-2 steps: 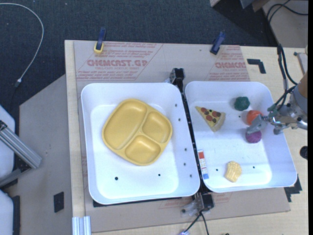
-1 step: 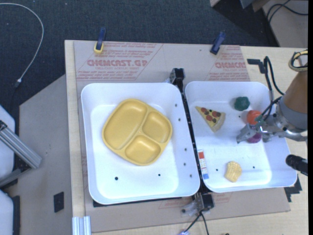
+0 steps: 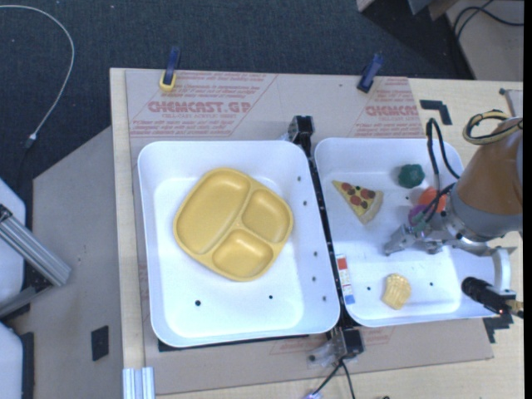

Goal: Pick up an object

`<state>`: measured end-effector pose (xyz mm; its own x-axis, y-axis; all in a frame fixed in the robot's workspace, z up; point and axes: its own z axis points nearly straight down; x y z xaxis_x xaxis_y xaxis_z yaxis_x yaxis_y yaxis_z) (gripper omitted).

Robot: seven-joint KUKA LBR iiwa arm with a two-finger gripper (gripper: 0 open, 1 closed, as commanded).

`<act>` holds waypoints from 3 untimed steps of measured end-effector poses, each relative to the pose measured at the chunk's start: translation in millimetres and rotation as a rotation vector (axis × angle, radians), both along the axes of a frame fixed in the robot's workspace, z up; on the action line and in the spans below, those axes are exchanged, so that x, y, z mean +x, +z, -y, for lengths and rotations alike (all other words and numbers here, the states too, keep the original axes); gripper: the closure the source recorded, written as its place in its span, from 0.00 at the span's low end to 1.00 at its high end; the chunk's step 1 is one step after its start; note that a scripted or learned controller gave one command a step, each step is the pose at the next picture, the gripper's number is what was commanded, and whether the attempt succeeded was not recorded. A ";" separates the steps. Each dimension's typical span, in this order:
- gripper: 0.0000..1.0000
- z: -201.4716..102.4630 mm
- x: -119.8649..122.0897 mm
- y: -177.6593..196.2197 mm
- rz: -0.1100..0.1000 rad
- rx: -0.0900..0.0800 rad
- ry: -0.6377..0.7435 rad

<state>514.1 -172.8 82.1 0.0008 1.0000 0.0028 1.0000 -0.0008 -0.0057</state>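
Two shallow white plastic bins sit side by side on the pale wooden counter (image 3: 133, 223), which is covered with a printed cardboard sheet held by two blue clamps at its far edge. The left bin (image 3: 166, 306) holds a yellow three-compartment plastic plate (image 3: 233, 223), lying flat and slightly turned, near the bin's middle.

The right bin (image 3: 366, 302) holds several small things, well apart from one another: a toy pizza slice with red dots (image 3: 360, 199) near the far-left part, a dark green round object (image 3: 411, 174) toward the far side, a small yellow ridged piece (perhaps toy corn) (image 3: 396, 291) near the front, and a narrow red, white and blue strip (image 3: 343, 278) against the left wall.

The grey arm with its orange band reaches in from the right, and its pincer (image 3: 407, 241) is low over the right bin's middle — between the green object and the yellow piece. A small orange object (image 3: 428, 196) shows just beside the wrist. Whether the pincer's tips are spread or closed, and whether anything sits between them, cannot be told from this angle.
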 end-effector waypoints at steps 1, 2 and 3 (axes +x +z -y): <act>0.00 -0.2 -0.1 2.4 0.003 -0.001 0.000; 1.00 -0.2 0.4 12.8 0.006 -0.002 0.000; 1.00 5.9 -2.6 57.7 0.010 -0.005 0.000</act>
<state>511.5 -178.8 139.8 0.0012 1.0000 -0.0024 1.0000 -0.0012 0.0045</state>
